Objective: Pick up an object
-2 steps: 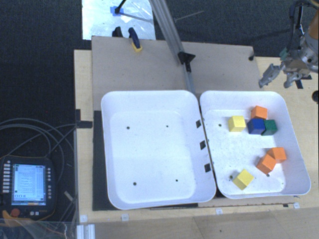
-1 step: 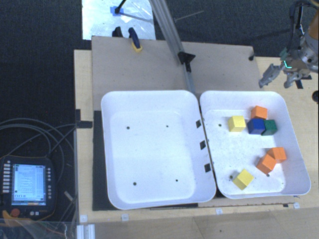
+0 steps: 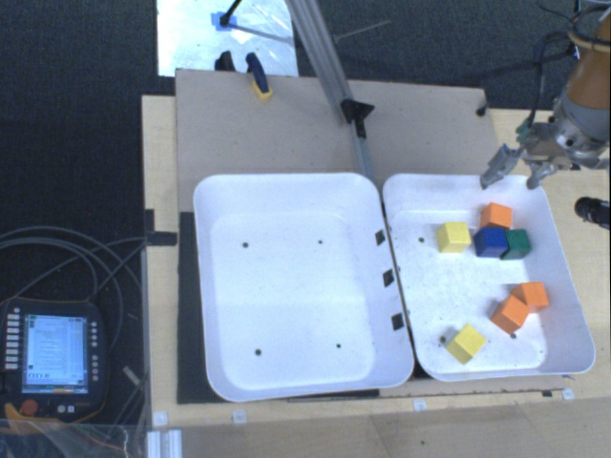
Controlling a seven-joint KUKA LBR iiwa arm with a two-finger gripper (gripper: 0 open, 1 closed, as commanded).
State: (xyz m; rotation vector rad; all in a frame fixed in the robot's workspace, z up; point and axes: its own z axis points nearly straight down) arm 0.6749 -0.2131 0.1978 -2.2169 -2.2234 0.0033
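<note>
Your gripper (image 3: pixel 516 171) hangs over the right bin's (image 3: pixel 563 351) far edge, fingers spread wide, nothing between them. Just below it sit an orange cube (image 3: pixel 495 215), a blue cube (image 3: pixel 491 241), a green cube (image 3: pixel 516 244) and a yellow cube (image 3: pixel 453 237), clustered. Nearer you, two more orange blocks (image 3: pixel 518 306) and another yellow one (image 3: pixel 466 343).

Arm (image 3: pixel 584 84) cut off by the right edge

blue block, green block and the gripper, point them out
blue block (image 3: pixel 491 242), camera view, its top face
green block (image 3: pixel 517 244), camera view, its top face
gripper (image 3: pixel 516 173), camera view, midway between its fingertips
</note>
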